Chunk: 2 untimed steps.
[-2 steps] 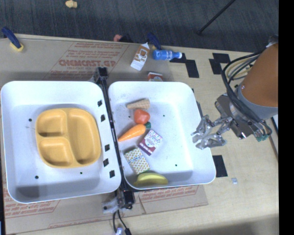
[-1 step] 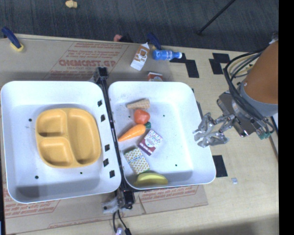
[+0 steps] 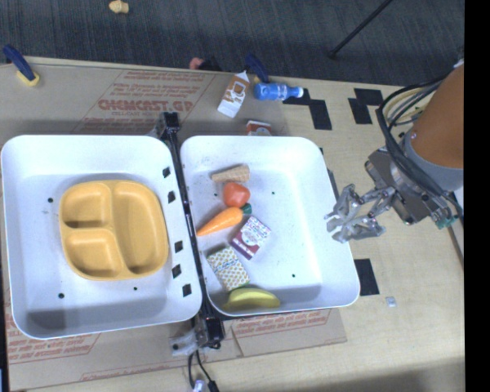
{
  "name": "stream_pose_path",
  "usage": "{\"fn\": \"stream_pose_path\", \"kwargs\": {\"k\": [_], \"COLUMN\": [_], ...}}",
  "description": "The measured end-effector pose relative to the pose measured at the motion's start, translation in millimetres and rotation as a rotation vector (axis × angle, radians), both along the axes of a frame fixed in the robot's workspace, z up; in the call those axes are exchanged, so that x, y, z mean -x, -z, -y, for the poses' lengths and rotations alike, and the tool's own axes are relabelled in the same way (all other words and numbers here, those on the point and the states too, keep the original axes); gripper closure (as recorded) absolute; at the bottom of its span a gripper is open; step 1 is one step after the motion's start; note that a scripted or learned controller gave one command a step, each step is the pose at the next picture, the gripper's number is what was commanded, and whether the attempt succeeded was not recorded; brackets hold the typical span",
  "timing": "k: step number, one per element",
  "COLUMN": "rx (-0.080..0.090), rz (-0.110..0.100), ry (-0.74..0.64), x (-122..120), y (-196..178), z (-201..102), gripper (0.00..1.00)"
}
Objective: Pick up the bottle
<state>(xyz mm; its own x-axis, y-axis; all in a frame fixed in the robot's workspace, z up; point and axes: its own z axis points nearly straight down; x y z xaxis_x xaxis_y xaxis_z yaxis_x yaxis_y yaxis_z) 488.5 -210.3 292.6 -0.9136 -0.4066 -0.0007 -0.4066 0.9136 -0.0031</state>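
Beyond the right bin (image 3: 331, 188), a small blue bottle (image 3: 276, 92) on its side

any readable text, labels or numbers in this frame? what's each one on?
"CHEMCAST GP", red, partly faded: cardboard sheet under the bins.
Red print on the cardboard's front edge: too blurred to read.
Small carton, packet and bottle labels: too small to read.

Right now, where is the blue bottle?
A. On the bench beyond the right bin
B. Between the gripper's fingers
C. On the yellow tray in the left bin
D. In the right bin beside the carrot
A. The blue bottle lies on its side on the bench, beyond the right bin, far from the gripper.
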Motion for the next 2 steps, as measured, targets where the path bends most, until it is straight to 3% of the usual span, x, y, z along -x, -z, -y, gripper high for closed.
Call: {"fn": "stream_pose_path", "kwargs": {"k": [1,2], "rx": [0.001,-0.003], "rz": [0.001,-0.004], "ry": [0.000,-0.181], "x": [-1,-1], "y": [-11,35], "z": [0,0], "gripper": [1.00,1.00]}}
